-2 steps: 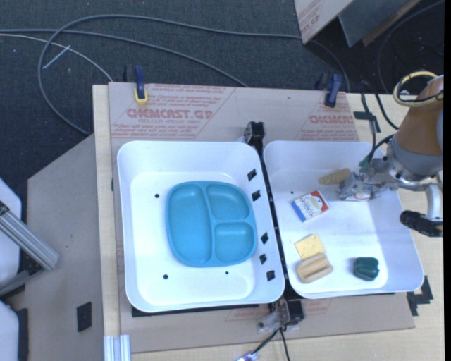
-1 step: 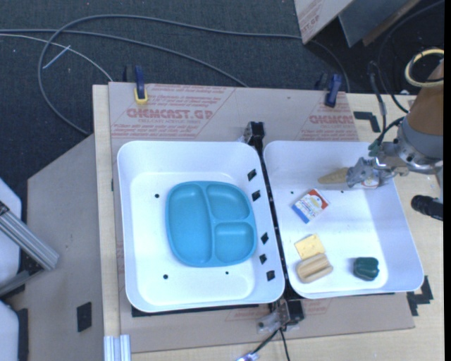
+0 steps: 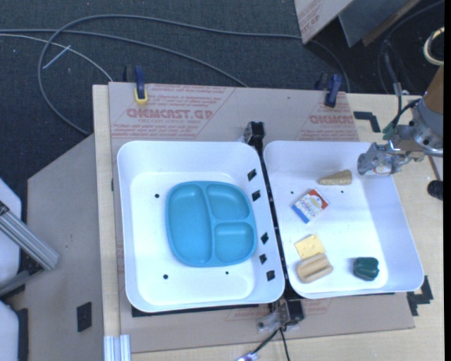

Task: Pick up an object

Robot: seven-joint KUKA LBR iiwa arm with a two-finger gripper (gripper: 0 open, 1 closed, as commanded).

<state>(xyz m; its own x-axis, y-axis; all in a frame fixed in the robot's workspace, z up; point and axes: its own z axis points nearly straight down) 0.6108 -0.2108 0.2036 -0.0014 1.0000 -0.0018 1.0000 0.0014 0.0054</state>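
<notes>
Over the right bin's (image 3: pixel 402 211) far edge hover the jaws.

Dark grey carpet floor (image 3: pixel 176 35), thin pale cables (image 3: pixel 70 32) looping across it. Bench top is brown board (image 3: pixel 211 106) with red printed lettering, held by two blue clamps (image 3: pixel 140 84) at far edge. Cardboard box (image 3: pixel 317 15) on floor beyond bench (corner showing). Metal rail (image 3: pixel 25 236) at left. Light even, soft shadows.
</notes>
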